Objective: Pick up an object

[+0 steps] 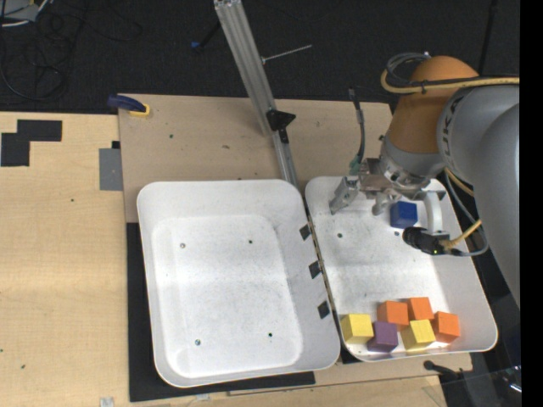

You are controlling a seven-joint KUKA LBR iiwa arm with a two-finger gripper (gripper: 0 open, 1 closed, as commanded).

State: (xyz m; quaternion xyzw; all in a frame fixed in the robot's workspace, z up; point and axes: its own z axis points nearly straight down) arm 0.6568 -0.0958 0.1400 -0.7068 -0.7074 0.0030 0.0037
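The shallow white left bin [225,282] lies at centre. In the right bin [373,261], the grey two-finger gripper [361,195] hangs spread and unladen at upper right, blocks [399,322] clustered lower right; next, reach down toward them.

One fixed camera looks down slantwise from above on the two bins [225,195], arm [475,134] entering from the right.

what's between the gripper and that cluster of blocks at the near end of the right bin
Bare white bin floor. In the camera view nothing lies between the gripper and the block cluster.
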